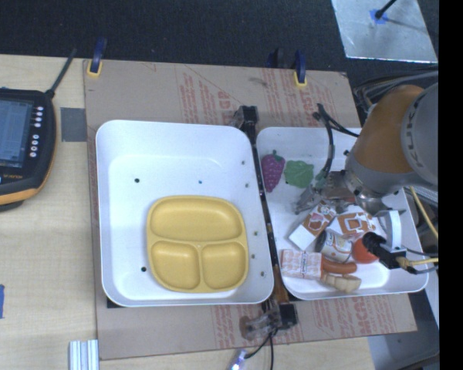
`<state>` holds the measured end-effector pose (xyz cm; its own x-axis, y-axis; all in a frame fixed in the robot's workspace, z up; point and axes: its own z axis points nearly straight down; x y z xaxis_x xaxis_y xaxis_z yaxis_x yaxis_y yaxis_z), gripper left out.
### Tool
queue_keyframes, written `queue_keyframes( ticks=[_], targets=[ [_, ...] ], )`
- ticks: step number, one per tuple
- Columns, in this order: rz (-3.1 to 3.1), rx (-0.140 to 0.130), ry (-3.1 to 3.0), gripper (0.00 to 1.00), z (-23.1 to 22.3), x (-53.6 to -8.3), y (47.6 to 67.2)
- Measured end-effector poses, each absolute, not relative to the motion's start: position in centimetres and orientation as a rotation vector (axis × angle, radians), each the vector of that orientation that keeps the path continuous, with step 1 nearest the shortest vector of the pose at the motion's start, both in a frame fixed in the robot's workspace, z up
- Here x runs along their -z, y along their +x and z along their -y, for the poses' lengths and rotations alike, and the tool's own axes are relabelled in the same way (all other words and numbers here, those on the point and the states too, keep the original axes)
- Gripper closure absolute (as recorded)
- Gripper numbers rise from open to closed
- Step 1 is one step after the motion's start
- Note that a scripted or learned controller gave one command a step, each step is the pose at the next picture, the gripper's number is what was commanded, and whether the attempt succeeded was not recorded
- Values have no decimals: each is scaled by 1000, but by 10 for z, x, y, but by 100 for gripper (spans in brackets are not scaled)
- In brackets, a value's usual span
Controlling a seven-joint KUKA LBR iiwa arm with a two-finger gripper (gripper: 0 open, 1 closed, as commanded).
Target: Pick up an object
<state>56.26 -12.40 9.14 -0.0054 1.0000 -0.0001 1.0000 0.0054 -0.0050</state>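
Arm: the grey arm with its orange band (386, 133) is seen reaching in over the right bin (272, 141), wrist lowered among the clutter

Claw: the gripper (315, 199) is placed low over the right bin's middle; metal parts are seen there, but whether they are spread or pressed together cannot be told, and nothing can be seen pinched

Nearest candidate: a white and brown carton (315, 225) lies just below the claw, towards the near rim, tilted, with its long axis judged to run diagonally from the claw down to the left

Other candidates: a green item (299, 173) lies just beyond the claw, towards the far rim; a purple grape bunch (272, 169) lies beyond it and further left, by the dividing wall; a flat wrapped packet (301, 264) lies well below the claw at the near rim, beside a sausage-like piece (339, 267); a red item (364, 252) lies below and right

Left bin: a yellow divided tray (197, 242) sits in the left bin (112, 141), well apart from the claw

Relation governing the move: the carton is judged the closest thing, almost under the claw, so a short drop with the jaws set across its diagonal would be called for

Risk: items are packed touching one another, so a neighbour could be caught instead

Progress: no object is seen lifted; the pick is judged not yet made
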Motion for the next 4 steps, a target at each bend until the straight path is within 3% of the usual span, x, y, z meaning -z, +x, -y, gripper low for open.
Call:
queue_keyframes(
  ticks=[1, 2, 3, 4],
  targets=[
    [2228, -8, -2209, 100, 125, -102, 563],
    [2229, -9, -2208, 0, 125, -102, 563],
    [2227, -3, -2214, 0, 138, -92, 530],
    [2232, -3, -2211, 100, 139, -103, 532]
  ],
)
